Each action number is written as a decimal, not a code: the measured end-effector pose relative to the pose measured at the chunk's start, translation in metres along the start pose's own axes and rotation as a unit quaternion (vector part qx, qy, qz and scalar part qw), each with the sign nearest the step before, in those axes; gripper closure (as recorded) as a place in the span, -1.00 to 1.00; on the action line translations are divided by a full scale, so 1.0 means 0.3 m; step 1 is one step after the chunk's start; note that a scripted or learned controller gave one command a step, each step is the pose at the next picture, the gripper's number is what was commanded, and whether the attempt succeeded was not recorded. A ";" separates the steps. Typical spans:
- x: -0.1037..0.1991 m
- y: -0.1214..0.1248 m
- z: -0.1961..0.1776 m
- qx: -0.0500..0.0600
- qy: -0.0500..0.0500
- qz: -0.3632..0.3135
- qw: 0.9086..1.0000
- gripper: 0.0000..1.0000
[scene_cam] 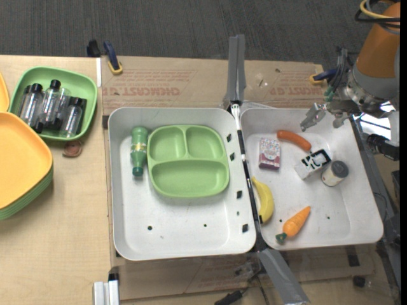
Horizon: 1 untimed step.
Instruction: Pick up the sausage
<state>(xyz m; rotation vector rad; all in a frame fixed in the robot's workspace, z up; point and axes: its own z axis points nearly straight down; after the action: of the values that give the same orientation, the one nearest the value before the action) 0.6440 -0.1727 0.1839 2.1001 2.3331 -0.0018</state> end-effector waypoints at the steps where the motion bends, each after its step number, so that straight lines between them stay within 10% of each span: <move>1: 0.059 0.053 0.260 0.001 0.001 0.002 1.000 -1.00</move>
<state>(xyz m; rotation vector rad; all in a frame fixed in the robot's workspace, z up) 0.6581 -0.1536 0.1059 2.1070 2.3297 -0.0028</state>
